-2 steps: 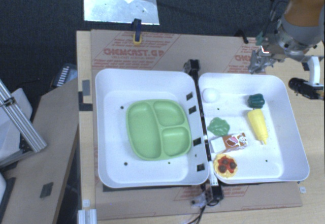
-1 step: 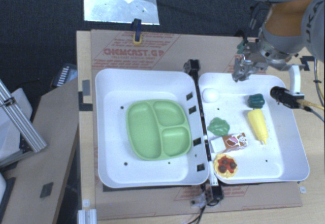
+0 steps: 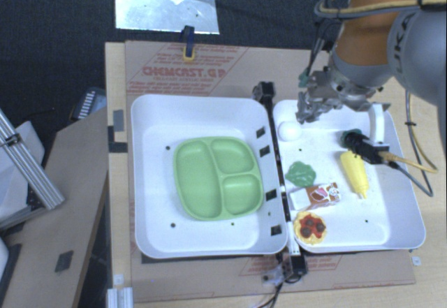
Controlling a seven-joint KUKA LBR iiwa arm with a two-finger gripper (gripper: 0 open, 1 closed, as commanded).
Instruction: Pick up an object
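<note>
Above a smooth white egg point(image 3: 288, 131), jaws point(image 3: 305, 116) hang; their state unclear.

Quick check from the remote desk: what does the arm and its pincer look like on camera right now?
The arm is grey with a rounded orange section above the wrist. Thin cables loop beside the orange part. The wrist is grey metal, and the pincer below it is small and dark grey, blurred in this view.
</note>
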